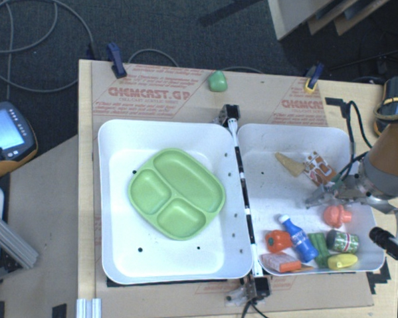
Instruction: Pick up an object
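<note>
Several small toys lay clustered in the right bin (253, 134). The hand (327, 195) hovered low just above a pink-orange ball (337, 215) — whether clenched or released, I could not tell. Seemingly nothing was lifted yet.

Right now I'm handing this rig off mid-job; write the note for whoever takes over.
Gripper: low in the right bin, just above the pink-orange toy; finger state unclear, nothing seen held.
Objects: blue bottle, red piece, green can and yellow piece cluster at the right bin's near edge; tan cone and striped packet sit farther back.
Left bin: green divided plate.
Done: nothing picked yet.
Left: grasp and lift one object.
</note>
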Controlling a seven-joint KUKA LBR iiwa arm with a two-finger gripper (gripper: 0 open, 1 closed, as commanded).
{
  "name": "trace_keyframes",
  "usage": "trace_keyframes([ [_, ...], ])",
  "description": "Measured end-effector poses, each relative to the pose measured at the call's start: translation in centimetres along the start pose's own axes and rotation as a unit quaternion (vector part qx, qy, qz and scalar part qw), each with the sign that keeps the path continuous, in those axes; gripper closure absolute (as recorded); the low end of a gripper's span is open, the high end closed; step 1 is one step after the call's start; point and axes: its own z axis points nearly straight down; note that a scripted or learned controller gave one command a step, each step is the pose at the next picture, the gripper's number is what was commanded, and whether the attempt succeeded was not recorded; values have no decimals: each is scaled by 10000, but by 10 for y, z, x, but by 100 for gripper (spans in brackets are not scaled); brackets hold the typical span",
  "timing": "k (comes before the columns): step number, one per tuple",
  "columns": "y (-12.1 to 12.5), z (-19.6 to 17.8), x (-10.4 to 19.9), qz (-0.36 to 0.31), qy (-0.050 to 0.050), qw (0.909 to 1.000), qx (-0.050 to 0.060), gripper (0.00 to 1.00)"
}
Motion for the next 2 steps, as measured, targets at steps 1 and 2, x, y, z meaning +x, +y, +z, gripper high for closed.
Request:
trace_keyframes([
  [1,109,6,0,-60,-6,9999,104,0],
  [2,125,5,-11,-67,133,9995,289,0],
])
